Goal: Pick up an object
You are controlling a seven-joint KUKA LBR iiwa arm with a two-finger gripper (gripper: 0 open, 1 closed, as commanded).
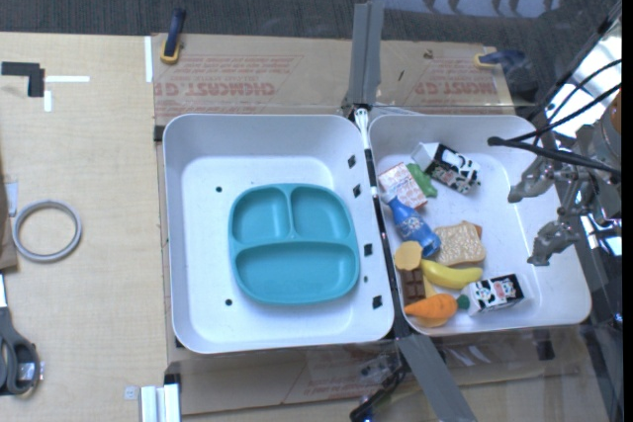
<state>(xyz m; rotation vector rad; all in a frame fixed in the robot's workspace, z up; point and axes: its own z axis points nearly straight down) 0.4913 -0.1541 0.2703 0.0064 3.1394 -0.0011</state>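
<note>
White plastic, both of them: two shallow bins sit side by side on the bench, touching along their inner walls. The left bin (188, 311) holds a single teal divided plate (294, 243), three compartments, lying flat near the middle.

The right bin (554, 306) carries all the small stuff, crowded toward its left wall. Near the top lies a little black-and-white milk carton (453, 169) with something green (422, 181) beside it, and next to that a pink-and-white packet (402, 184). Below the packet a blue bottle (412, 227) lies tilted, its bottom end close to a slice of toast (461, 241). A yellow banana (451, 274) rests just under the toast, with a small round orange piece (407, 257) at its left end. A brown chocolate bar (414, 285) sits below that, touching a carrot (432, 308) in the bottom corner. A second black-and-white carton (496, 293) lies just right of the carrot.

Over the right side of this bin hangs the gripper (535, 224), its two grey fingers spread wide with nothing between them, well apart from the pile of toys.

Outside the bins, on the pale wood at far left, a roll of tape (45, 229) lies flat.
</note>
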